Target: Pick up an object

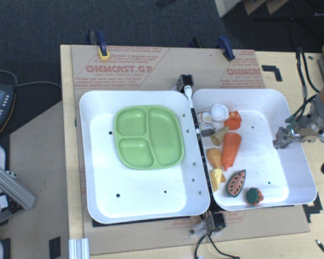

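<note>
While the claw (283,136) hangs over the right bin's (270,104) far side, nothing is picked yet, I'd say! Whether it's spread or closed, I cannot tell; it's a small grey blur. Candidates crowd the bin's left wall: an orange carrot (230,148), a watermelon slice (236,182), a white cup (219,113). The green divided plate (149,136) sits in the left bin (97,161). Reach, descent, grasp all remain. Arm cut off at right.
</note>
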{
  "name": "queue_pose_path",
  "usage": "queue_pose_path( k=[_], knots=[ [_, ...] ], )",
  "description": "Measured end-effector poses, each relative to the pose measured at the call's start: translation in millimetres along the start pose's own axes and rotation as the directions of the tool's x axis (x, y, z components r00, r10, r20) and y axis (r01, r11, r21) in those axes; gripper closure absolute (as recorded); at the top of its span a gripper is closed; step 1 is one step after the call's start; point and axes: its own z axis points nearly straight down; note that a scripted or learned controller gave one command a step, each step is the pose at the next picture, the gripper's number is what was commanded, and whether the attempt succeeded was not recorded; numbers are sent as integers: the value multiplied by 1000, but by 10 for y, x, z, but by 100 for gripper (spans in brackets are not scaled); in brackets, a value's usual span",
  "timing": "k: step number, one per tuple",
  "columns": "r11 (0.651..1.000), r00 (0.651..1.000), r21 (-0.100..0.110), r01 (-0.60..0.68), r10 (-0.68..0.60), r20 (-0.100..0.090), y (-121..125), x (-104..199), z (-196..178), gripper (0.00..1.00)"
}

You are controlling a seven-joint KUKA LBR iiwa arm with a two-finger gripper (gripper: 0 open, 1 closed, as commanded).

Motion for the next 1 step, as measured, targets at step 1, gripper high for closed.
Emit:
queue_pose_path(
  k=[1],
  knots=[
    [1000, 1000, 3, 0, 0, -1, 13, -3, -219, 100]
  ],
)
